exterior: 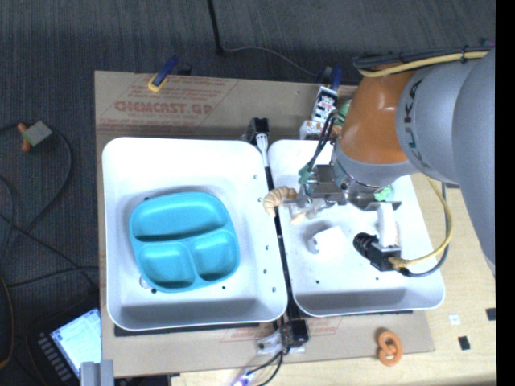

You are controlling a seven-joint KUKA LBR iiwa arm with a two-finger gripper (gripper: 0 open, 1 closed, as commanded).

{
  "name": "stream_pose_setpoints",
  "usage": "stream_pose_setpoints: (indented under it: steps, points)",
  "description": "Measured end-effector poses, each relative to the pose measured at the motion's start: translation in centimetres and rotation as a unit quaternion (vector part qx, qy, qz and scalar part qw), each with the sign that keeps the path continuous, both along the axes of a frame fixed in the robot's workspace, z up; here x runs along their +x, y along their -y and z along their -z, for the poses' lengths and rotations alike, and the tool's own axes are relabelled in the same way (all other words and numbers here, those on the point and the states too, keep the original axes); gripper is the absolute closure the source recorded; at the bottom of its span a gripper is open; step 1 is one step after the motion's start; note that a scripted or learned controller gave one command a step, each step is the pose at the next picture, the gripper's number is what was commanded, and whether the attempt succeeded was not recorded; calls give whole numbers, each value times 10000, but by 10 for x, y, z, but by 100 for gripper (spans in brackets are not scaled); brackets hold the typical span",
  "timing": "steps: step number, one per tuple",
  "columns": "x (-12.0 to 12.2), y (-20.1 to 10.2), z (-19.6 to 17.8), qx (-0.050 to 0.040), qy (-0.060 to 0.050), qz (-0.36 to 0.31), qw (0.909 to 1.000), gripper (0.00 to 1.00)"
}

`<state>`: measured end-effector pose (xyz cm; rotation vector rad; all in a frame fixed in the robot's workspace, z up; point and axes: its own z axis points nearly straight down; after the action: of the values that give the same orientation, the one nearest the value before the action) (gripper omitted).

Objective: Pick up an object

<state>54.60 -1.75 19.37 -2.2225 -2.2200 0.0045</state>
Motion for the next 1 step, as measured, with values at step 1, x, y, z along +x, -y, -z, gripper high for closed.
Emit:
stream_pose_setpoints:
  steps: [1]
  points:
    - [0,-1,-10,2,-1,-4,10000,100]
